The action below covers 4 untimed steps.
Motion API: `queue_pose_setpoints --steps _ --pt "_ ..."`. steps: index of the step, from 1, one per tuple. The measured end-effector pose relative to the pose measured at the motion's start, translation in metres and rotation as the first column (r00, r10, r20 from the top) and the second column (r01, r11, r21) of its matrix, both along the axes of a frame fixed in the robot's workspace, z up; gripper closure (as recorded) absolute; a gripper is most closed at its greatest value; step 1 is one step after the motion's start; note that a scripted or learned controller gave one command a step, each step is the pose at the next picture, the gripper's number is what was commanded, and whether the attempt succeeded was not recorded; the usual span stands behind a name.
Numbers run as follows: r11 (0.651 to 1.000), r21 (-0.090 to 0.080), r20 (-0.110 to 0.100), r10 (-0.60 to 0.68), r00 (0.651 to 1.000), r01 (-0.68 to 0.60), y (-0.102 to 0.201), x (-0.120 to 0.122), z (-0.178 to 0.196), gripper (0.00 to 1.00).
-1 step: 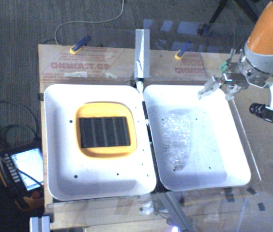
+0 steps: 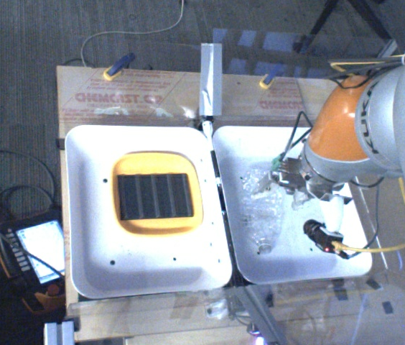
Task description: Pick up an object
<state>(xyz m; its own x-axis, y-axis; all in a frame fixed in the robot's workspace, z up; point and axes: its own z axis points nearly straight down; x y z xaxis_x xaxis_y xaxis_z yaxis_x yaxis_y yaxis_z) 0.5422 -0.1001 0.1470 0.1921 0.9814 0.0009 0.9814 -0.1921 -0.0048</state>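
Arm over right bin (image 2: 245, 264), right of frame. Claw (image 2: 299, 185) low near a clear plastic bottle (image 2: 263, 214) lying at bin centre; cannot tell its opening or whether it has hold of anything. Left bin (image 2: 87, 264) holds a yellow tray with black insert (image 2: 156, 192). Judged: approach/grasp step. Next: close on the bottle, lift straight.

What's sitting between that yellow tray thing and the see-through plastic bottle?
In the camera view, white bin floor and the two bins' adjoining rims separate the yellow tray from the clear bottle.
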Motion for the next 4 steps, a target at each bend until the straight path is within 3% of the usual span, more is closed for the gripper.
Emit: queue_pose_setpoints --steps 1,2,3,4 --pt "0.997 -0.006 0.017 0.082 0.997 -0.081 -0.02 0.062 -0.055 0.0" --pt "0.995 -0.004 0.002 -0.098 0.995 0.098 -0.005 0.08 0.008 0.0" --pt "1.0 -0.006 0.002 0.027 1.0 -0.027 -0.078 0.086 -0.009 0.0" --pt "0.999 -0.005 0.004 -0.052 0.999 0.052 -0.1 0.086 0.084 0.0"
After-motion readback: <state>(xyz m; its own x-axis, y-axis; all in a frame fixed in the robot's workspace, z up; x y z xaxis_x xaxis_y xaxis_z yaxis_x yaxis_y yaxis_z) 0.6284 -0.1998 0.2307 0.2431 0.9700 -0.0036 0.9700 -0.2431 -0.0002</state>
